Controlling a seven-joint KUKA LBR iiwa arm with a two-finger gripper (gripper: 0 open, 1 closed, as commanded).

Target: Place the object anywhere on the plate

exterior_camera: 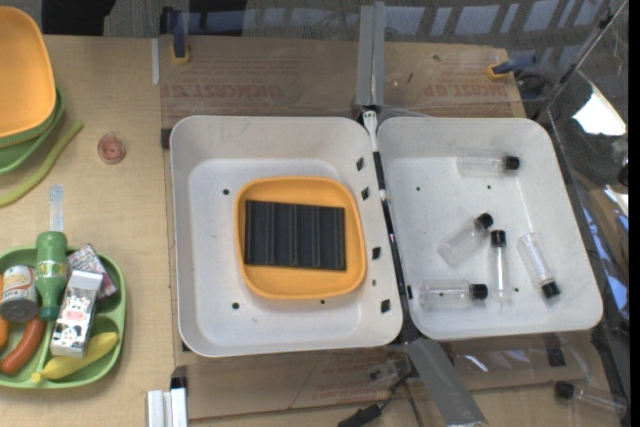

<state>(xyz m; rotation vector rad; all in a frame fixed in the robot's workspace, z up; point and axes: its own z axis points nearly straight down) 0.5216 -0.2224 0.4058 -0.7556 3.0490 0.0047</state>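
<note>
Pale wood makes up the worktop [110, 205] on my feed, with brown cardboard under two shallow white bins set side by side, their inner edges touching. Both bins look like smooth moulded plastic with rounded corners.

From my seat, the left bin [200, 245] carries the plate [297, 238]: a rounded-square orange dish with a glossy rim, and on its middle a dark ribbed rectangular insert [295, 235], matte, with parallel grooves running front to back.

I see the task's things over in the right bin [560, 305], five clear tubes with black caps, slim cylinders lying flat. One tube [487, 162] lies near the far wall. A stubbier vial [466, 239] sits tilted at the middle, just beside an upright-lying tube [497, 262]. Another tube [537, 265] lies to their right, and the last tube [452, 293] lies near the front wall. None is on the plate.

Off to the left, a green tray [105, 345] holds toy food and small cartons, with a green bottle [50, 267] among them, and stacked orange and green bowls [20, 105] sit at the far left edge.

As for the hand, my feed gives me nothing from which to tell its state.
</note>
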